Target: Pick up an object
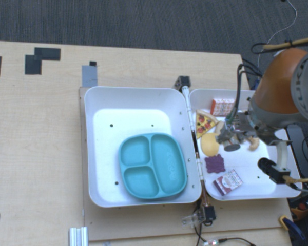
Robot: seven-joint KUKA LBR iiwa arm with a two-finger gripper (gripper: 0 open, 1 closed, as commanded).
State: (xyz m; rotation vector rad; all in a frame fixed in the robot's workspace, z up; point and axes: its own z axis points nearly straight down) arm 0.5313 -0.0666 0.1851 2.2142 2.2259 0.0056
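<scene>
I see the gripper low in the right bin, at mid-right of the frame. I cannot tell how it is set. A yellow lemon-like object lies just left of it, a purple piece below that, a small red-and-white packet lower still. The arm comes in from the upper right, orange band uppermost, wrist angled down-left. The left bin holds a blue divided plate.

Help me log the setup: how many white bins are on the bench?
2. The left bin holds a blue divided plate; the right bin beside it holds small items, with the arm above it, possibly hiding some of its contents.
</scene>
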